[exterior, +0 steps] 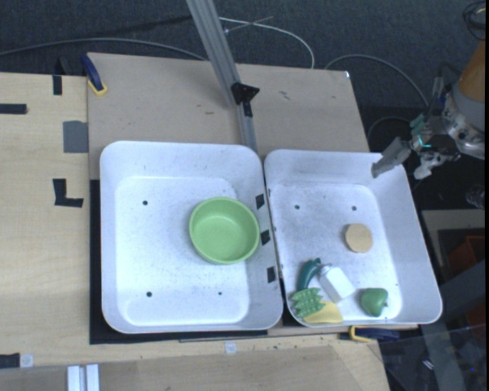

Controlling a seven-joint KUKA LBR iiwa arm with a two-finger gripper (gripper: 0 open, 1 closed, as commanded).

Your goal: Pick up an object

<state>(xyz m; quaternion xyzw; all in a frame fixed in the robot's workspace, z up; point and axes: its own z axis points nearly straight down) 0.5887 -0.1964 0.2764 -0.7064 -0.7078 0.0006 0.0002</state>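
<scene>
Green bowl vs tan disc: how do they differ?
The green bowl sits in the left bin; the tan disc lies in the right bin. The bowl is clearly larger than the disc. The bowl is hollow and open upward; the disc looks flat. Both are round and stand apart from other items.

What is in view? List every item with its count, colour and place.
bins: two, white, side by side on the bench
bowl: one, green, left bin
disc: one, tan, right bin
small items: a cluster, green, white and yellow, right bin's near edge
round piece: one, green, right bin's near right corner
pole: one, grey, slanting over the bench behind the bins
pincer: one, grey, over the right bin's far right corner
</scene>
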